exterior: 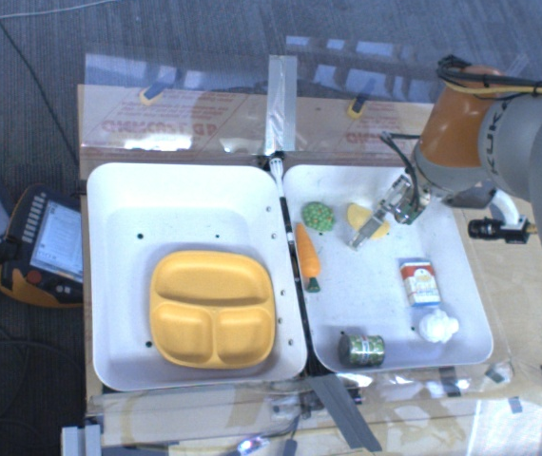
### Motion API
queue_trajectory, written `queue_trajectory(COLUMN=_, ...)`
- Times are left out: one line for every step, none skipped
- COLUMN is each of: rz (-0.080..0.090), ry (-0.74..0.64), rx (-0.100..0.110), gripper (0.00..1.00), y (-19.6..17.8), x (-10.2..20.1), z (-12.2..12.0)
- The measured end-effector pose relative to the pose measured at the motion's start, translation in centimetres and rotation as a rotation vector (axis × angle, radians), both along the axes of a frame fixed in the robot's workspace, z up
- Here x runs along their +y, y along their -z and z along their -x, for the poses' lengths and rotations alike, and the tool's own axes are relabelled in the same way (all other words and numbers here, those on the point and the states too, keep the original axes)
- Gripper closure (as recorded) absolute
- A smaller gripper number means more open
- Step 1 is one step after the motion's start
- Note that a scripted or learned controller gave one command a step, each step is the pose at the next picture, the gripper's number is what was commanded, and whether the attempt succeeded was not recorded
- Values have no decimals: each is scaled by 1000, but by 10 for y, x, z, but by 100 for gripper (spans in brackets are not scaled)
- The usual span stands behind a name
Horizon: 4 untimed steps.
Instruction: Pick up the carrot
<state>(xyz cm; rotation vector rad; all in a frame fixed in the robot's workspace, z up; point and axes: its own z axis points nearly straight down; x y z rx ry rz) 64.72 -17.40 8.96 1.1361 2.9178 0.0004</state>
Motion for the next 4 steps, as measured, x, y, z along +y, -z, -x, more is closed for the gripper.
queue_trajectory(rz=-10, ry=8, rx=14, gripper=0, y=-1, x=-18, z=-14)
queue_trajectory(rz=-6, ry=6, rx=-2, gripper=100, y=-11, x=-18, z=-17)
queue_trajectory(rz=-3, ry=315, rx=12, gripper=100, y=0, x=-1, z=-14)
queue_trajectory(rz=-1, ry=315, rx=1, gripper=0, y=1, x=-1, z=-15)
